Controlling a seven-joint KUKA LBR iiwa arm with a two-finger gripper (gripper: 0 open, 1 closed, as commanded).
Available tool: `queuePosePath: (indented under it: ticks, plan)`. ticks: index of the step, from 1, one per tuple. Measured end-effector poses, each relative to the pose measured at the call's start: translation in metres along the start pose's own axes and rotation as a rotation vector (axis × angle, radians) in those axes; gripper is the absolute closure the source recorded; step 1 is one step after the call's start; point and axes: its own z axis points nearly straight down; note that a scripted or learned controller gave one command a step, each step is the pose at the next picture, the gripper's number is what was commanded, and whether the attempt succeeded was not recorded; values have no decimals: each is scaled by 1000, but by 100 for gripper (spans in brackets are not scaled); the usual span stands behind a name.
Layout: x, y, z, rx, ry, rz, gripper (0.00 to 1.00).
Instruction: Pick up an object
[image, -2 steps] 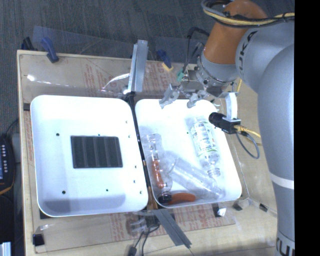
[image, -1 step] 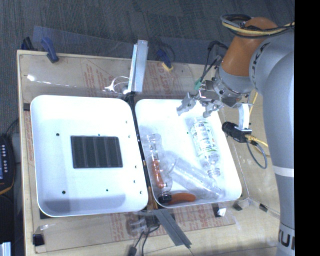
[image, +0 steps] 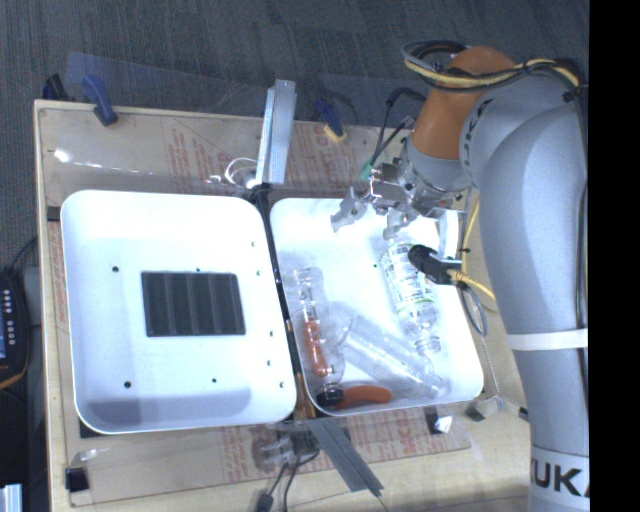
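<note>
Nearest the viewpoint, the grey arm (image: 535, 270) fills the right side as a smooth, rounded casing, with an orange band (image: 450, 110) above the wrist and bundled cables looped over it.

Below it, the right bin (image: 462, 345), shallow white plastic with rounded corners, holds several clear items. A clear plastic bottle (image: 412, 295) with a ribbed body lies lengthwise near the right wall. A second clear bottle (image: 310, 320) with reddish content lies along the left wall. A clear tube-shaped container (image: 395, 358) lies slantwise between them. An orange, elongated object (image: 365, 396) rests against the front wall, beside a dark round piece (image: 329, 396).

The gripper (image: 375, 210), metallic and angular, sits over the rear part of the right bin, just above the ribbed bottle's top end; nothing is seen between its fingers, and their spacing cannot be determined.

The left bin (image: 100, 300), matching white, carries a dark ribbed rectangular panel (image: 193, 303) at its centre.
</note>
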Motion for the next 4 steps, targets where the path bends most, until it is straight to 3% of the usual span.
queuePosePath:
  ticks: [1, 2, 3, 4]
  plan:
    - [-24, -7, -55, -7, -2, -90, 0]
    - [-22, 5, -23, -4, -1, -221, 0]
    - [-35, -24, -28, -4, -2, -310, 0]
    - [-35, -31, -22, -2, -1, -360, 0]
